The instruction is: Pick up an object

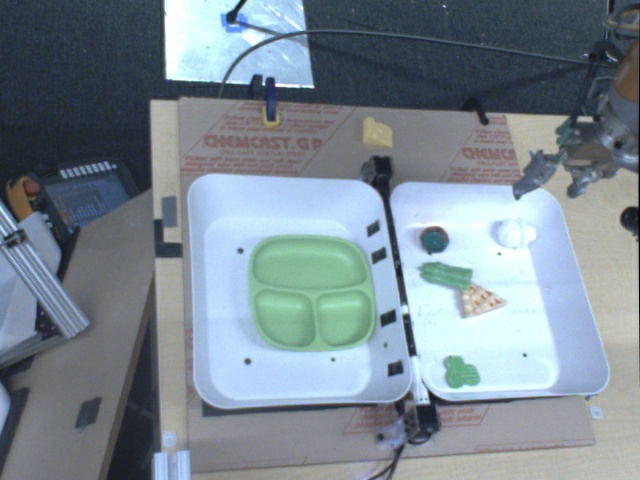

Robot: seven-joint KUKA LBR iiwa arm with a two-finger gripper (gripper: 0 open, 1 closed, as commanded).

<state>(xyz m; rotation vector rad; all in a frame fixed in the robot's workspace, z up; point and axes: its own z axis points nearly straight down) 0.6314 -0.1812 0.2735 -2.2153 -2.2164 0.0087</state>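
The right white bin holds a small dark green and red round toy, a white ball, a green pickle-like piece, a pizza slice toy and a green leafy toy. My gripper hangs at the far right, above the bin's back right corner, past the white ball. Its two fingers are spread apart with nothing between them.
The left white bin holds a green three-compartment plate. A yellow block lies on the cardboard behind the bins. A yellow and blue clamp sits at the back edge. Cables run across the dark floor behind.
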